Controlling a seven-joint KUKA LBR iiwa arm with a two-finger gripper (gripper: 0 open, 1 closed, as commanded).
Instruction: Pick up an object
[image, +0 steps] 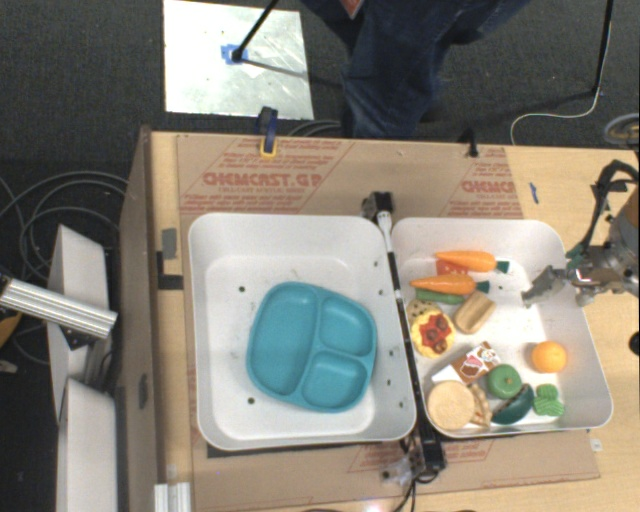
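So in the camera view the right-hand shallow white plastic bin (560, 240) is pretty crowded: two orange plastic carrots (465, 262) lie stacked at about 11 o'clock in it, a tan bread-roll toy (474, 313) sits just below them, and a small round pizza toy (432, 332) is at 9 o'clock against the black divider (398, 300). Down at 6 o'clock there's a clump: a round beige cookie-like disc (450, 405), a green apple toy (504, 380), a dark green curved veggie (515, 408), a bright green leafy piece (547, 402) and a little printed card-like piece (480, 360). A small orange ball-shaped fruit (548, 356) sits alone at 4 o'clock. The metal two-finger gripper (540, 285) comes in at 3 o'clock over the bin's right side, nothing between its fingers, and I can't tell if they're spread or closed. The orange fruit is at roughly 6 o'clock from the gripper, near but apart. The left white bin (215, 300) holds a teal divided plastic tray (310, 345). Both bins sit on a tan cardboard-covered bench (300, 175), dark floor with cables around.
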